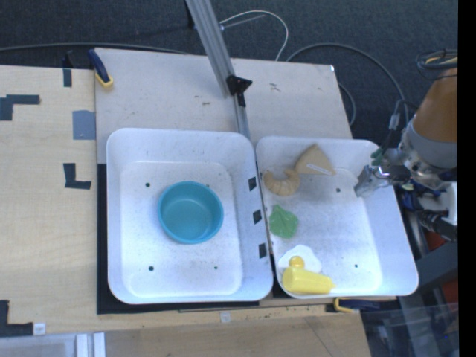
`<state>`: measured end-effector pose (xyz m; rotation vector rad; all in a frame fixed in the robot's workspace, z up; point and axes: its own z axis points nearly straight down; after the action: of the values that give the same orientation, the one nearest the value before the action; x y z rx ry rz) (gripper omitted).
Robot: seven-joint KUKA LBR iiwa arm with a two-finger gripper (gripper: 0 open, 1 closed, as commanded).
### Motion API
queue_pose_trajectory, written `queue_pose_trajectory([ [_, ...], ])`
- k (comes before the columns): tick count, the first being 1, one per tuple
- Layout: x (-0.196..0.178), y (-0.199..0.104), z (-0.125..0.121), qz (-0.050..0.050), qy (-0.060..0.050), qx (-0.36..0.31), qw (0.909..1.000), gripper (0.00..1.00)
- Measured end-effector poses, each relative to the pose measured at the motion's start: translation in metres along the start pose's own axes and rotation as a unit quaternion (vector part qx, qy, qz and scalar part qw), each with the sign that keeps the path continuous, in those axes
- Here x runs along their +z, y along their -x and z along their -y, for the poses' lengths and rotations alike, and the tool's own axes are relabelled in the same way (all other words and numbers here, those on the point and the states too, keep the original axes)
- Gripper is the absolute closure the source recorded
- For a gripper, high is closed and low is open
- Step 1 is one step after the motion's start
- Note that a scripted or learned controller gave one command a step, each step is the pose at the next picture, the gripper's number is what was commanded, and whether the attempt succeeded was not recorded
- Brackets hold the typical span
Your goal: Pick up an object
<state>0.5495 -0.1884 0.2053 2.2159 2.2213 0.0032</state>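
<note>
The arm [435, 121] came in from the right side of the frame, and the job looked like it was only starting, because nothing had been picked up yet. Two white bins sat side by side in the middle of the frame. The left bin [119, 199] held a blue bowl [191, 212] near its middle, with lots of bare floor all around it. The right bin [390, 251] held the smaller things, all bunched along its left side: a tan wedge [316, 158] at the top, a pale curled piece [281, 183] just beside it and below, a green lump [283, 222] under that, and a white and yellow egg shape [300, 259] touching a yellow block [305, 281] at the bottom. The gripper [366, 182] hung over the upper right part of the right bin, close to that bin's right wall, and nothing was between its fingers. It was too small and blurry to tell if it was spread or pressed together. The right half of that bin was bare, so there was room to move left. The next move probably needed the gripper to slide left over one thing and come down, staying away from the wall between the bins.
</note>
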Motion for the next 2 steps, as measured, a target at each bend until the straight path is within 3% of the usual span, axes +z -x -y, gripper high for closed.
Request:
queue_pose_trajectory([
  [1,-0.017,-0.001,0.0,-0.001,-0.002,0.0,1.0,1.0],
  [2,-0.014,-0.046,-0.023,-0.001,-0.002,-0.002,1.0,1.0],
])
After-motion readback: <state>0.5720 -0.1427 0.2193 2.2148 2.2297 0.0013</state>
